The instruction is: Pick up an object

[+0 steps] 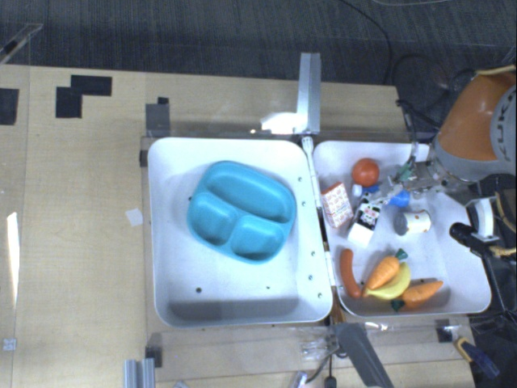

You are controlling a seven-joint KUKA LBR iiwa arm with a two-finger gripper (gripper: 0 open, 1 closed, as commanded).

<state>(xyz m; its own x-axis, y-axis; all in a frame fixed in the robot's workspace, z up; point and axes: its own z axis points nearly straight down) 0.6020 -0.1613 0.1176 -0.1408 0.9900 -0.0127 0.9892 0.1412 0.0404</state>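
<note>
**Crowded bin is inviting a miss**

From the overhead camera: the pincer (401, 183) is hanging over the right bin (481, 297), its state impossible to tell. Packed toys like the tomato (366, 170) and banana (391, 284) are risking glancing, slipping grabs.

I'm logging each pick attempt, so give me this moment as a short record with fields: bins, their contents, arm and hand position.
left bin: holds a blue divided plate, lying flat near the middle
right bin: toy food and small items
back of right bin: red tomato, small carton
front of right bin: sausage, banana, two carrots
arm: reaches in from the right, over the right bin's back corner
hand: low over the small items beside the tomato
grasp: cannot tell
</note>
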